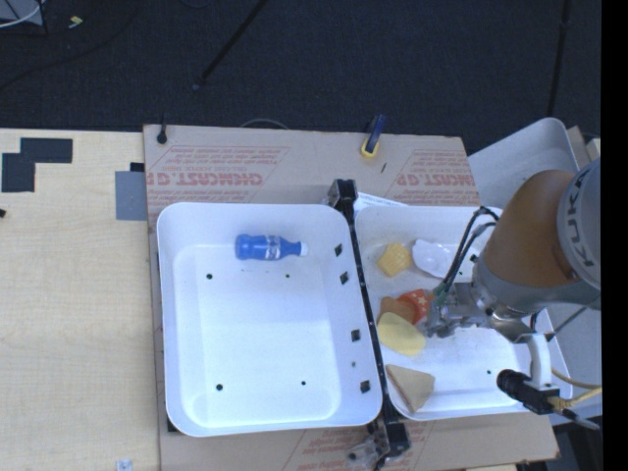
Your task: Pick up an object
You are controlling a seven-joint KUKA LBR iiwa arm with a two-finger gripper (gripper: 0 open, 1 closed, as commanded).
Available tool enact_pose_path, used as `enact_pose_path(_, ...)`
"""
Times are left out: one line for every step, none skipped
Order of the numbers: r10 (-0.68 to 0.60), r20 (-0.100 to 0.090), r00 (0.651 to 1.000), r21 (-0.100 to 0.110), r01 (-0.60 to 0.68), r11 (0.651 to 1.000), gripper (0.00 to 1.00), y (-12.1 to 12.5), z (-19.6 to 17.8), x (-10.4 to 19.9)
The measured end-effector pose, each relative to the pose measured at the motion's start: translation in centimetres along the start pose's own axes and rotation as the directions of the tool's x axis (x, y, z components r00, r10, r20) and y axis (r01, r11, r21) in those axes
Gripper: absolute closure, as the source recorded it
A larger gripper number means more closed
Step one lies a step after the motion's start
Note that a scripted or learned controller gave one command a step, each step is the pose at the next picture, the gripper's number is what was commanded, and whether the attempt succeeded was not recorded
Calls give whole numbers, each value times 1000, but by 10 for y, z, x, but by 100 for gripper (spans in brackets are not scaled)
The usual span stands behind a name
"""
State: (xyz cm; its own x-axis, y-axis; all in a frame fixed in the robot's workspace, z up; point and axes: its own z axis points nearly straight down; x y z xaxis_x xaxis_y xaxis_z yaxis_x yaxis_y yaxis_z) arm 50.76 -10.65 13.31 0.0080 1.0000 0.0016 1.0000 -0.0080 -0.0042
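Yellow, rounded object (401,334) in the right bin (461,392) looks light and smooth; grip across its width. Hand (444,324) sits beside it; opening cannot be determined.

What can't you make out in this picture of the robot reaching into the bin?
- Gripper: blurred and dark in the camera view, over the right bin; whether it holds anything is unclear.
- Red object: partly covered by the gripper; its shape is uncertain.
- White object: part hidden behind cables.
- Blue bottle in the left bin: label too small to read.
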Motion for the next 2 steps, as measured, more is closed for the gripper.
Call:
enact_pose_path(-11,2,1000,-15,11,1000,100,108,-60,18)
enact_pose_path(-8,2,1000,-5,8,1000,100,37,26,23)
